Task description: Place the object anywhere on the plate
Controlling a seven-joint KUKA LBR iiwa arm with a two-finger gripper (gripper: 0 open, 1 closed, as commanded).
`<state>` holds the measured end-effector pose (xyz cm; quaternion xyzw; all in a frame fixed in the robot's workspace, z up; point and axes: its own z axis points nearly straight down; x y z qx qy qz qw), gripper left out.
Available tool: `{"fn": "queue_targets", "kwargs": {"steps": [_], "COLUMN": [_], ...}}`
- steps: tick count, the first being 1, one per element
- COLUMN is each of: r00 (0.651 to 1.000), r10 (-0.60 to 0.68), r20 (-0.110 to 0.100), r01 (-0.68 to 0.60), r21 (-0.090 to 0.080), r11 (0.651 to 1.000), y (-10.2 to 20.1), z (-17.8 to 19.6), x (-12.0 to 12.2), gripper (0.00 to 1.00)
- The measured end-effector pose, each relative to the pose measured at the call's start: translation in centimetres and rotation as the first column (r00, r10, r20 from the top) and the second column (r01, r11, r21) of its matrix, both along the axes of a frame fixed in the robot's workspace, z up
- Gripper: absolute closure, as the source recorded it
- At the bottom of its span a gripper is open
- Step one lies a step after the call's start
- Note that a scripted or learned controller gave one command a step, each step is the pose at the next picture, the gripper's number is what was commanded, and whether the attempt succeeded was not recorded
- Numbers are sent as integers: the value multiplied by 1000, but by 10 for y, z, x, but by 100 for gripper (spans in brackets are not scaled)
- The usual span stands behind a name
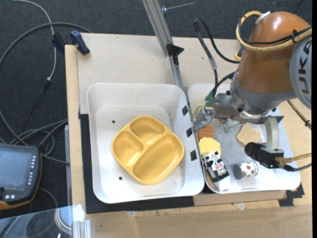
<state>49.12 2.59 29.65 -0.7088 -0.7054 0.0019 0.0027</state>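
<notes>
The gripper (212,114) hangs low over the left side of the right-hand bin (292,181), beneath the orange band of the arm (270,43); the wrist body hides its tips, so whether it is open or closed cannot be told, and no item can be seen in it. Directly below and toward the viewer lie the candidate objects: a small brown waffle-like square (206,132), touching or nearly touching a yellow block (209,145), and just past that a black-and-white toy (216,166). A pale bread-like slice (247,134) and a small red-and-white can (245,170) lie further right. The yellow divided plate (147,148) sits in the left-hand bin (99,133), on the far side of the ridge where the two bins meet. The governing relation: the plate lies to the gripper's left in this view, so a carried object must probably be lifted over both rims.
</notes>
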Motion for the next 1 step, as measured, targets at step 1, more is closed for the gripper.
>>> {"fn": "queue_targets", "kwargs": {"steps": [1], "r00": [1000], "r10": [6], "r20": [4], "r01": [-6], "r21": [0], "r11": [1000], "y": [2], "z": [10], "x": [3], "gripper": [100]}}
